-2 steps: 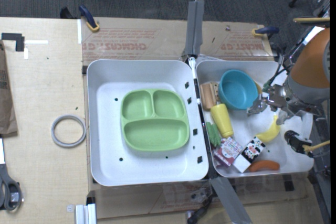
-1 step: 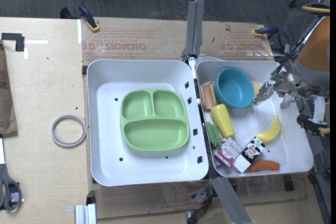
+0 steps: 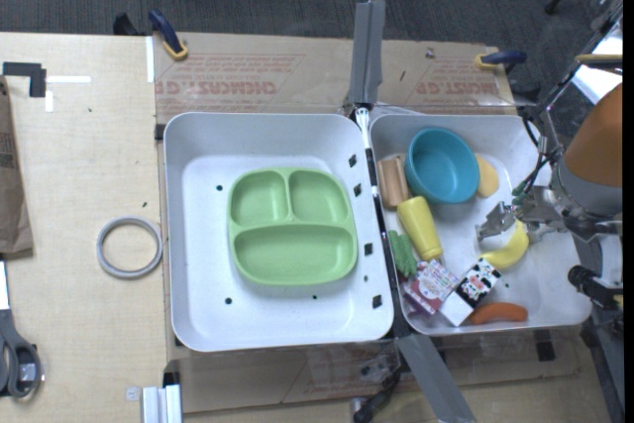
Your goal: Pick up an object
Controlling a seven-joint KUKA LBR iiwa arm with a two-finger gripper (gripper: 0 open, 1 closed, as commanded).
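From my remote station I see the arm [image 3: 594, 154] reaching in at the right over the right bin [image 3: 540, 129], its gripper [image 3: 498, 223] low near that bin's right half. The metal fingers sit just at the top of a yellow banana [image 3: 508, 250], touching it or nearly so; I cannot tell whether they are parted or closed, and nothing shows clearly between them.

The banana lies on the bin floor, right of centre. Around it: a blue bowl [image 3: 443, 164] toward the back, an orange-yellow round piece [image 3: 486, 175] just beside the bowl's right rim, a tan block [image 3: 392, 181] at the bowl's left, a yellow bottle-shaped toy [image 3: 420, 226] below it, and a green item [image 3: 403, 254] against the dividing wall. Toward the front lie a pink-and-white packet [image 3: 433, 284], a black-and-white cow-patterned carton [image 3: 475, 286] and an orange carrot-like piece [image 3: 498, 313].

The left bin [image 3: 188, 213] holds a green divided plate [image 3: 293, 226], flat at its centre. On the bench to the left rests a grey ring [image 3: 130, 246].
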